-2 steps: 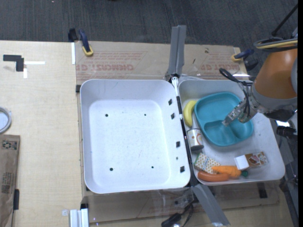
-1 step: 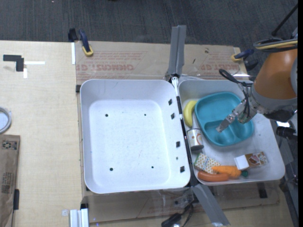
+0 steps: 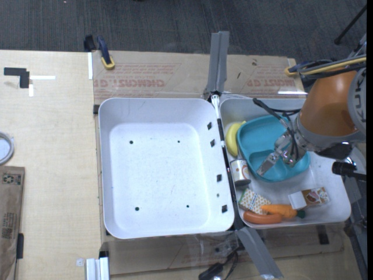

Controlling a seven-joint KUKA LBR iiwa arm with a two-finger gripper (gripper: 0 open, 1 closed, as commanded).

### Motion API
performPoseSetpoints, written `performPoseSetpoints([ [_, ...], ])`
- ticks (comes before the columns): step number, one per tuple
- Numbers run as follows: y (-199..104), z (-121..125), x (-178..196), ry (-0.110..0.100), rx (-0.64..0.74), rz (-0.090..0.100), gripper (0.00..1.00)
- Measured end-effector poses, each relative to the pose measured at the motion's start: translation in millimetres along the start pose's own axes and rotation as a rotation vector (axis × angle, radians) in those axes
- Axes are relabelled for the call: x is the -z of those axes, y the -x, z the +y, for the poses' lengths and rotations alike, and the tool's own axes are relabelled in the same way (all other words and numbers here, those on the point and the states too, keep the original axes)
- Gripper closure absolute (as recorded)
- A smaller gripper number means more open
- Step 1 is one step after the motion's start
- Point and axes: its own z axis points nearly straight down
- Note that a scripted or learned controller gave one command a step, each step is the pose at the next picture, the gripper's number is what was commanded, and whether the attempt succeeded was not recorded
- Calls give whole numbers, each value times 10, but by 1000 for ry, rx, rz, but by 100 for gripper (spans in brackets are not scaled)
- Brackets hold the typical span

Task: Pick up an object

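The right bin (image 3: 338, 212) holds a blue bowl (image 3: 256, 142), a yellow banana (image 3: 233, 137) at the bowl's left, a small metal can (image 3: 239, 171), a patterned packet (image 3: 254, 200), an orange carrot (image 3: 274, 213) along the front wall and a small brown-and-white box (image 3: 315, 197). My gripper (image 3: 277, 158) hangs over the inside of the blue bowl, low and close to its floor. The orange wrist band (image 3: 329, 107) sits above it at the right. Nothing shows held in the gripper.
The left bin (image 3: 113, 174) stands beside the right one, with a grey divider post (image 3: 218, 63) at the back between them. A blue and yellow clamp (image 3: 104, 52) lies at the back left. A tape roll (image 3: 4, 149) sits at the far left edge.
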Motion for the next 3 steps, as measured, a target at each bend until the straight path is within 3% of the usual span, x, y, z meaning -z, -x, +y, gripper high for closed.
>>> performPoseSetpoints([
  [1,-30,-1018,191,-24,-174,53,0],
  [2,570,-864,602,-20,-100,50,0],
  [3,1029,-475,2002,-19,-28,50,0],
])
